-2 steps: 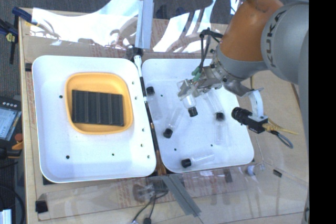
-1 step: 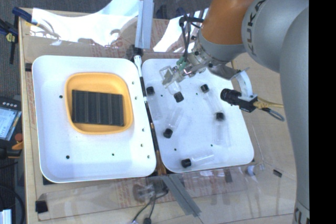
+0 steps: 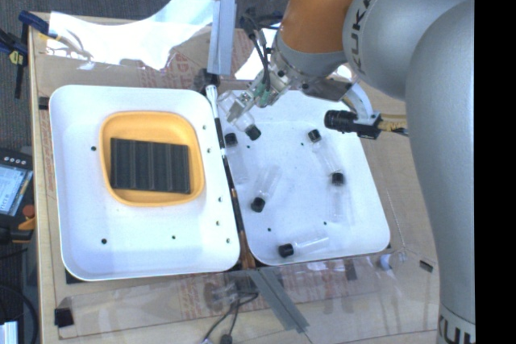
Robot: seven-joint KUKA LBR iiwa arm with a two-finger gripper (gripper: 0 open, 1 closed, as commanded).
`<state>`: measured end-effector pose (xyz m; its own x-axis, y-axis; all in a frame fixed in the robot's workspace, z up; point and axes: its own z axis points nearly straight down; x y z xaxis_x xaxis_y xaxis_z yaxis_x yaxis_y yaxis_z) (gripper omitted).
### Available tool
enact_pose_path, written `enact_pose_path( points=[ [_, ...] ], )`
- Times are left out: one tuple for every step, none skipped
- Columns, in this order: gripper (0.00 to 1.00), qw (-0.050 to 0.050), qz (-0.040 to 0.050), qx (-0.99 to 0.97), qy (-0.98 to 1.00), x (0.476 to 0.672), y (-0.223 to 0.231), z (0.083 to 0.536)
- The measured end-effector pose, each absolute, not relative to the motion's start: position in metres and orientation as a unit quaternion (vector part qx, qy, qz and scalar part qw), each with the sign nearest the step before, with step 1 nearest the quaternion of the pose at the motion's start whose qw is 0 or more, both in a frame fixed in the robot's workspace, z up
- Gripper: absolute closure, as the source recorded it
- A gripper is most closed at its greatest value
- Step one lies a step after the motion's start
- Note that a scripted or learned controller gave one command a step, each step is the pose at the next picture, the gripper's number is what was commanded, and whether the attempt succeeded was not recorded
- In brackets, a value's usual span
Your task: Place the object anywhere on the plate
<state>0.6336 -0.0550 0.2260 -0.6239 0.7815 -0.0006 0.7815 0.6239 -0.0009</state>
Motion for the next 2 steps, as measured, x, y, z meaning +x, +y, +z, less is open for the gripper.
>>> enact_pose_path(
  points=[
    [1.00, -0.002, -0.0014, 0.404, 0.915, 0.5962, -0.0038, 0.1906],
    [0.00, -0.001, -0.0013, 0.405, 0.914, 0.5965, -0.0045, 0.1910]
  ],
)
